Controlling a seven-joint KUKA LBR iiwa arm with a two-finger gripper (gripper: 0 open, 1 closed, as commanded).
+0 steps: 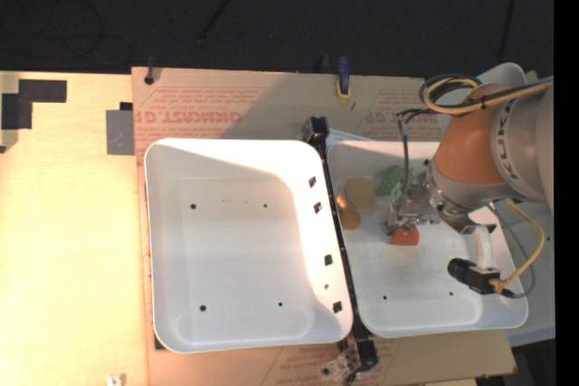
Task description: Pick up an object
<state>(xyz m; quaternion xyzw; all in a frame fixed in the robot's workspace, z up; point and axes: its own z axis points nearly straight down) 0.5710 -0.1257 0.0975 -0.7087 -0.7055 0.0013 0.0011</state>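
over the right bin, the claw sits just above an orange block; its grip state cannot be told.

Both bins, the left bin and the right bin, look like smooth white plastic with a slight sheen. They rest on brown printed cardboard, matt and flat. Left of the cardboard, the bench shows pale wood with a smooth finish. The arm has a glossy orange band and smooth grey shell. The gripper looks like dull metal above a matt orange block.
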